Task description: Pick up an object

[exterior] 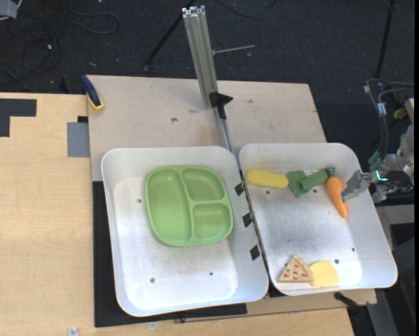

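The claw (356, 185) sits right beside the carrot (337, 196) — the carrot lies just left, pointing down and away. Open or closed — I cannot tell.

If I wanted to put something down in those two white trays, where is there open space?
Left bin: bare floor in front of and left of the green divided plate. Right bin: the open middle, between the corn cob, green toy and carrot at the back and the pizza slice and yellow piece in front. That back edge is crowded.

We see a corn cob (267, 180), green block (310, 182), carrot (336, 196), pizza slice (295, 271), yellow piece (325, 274), all in the right bin (304, 233).
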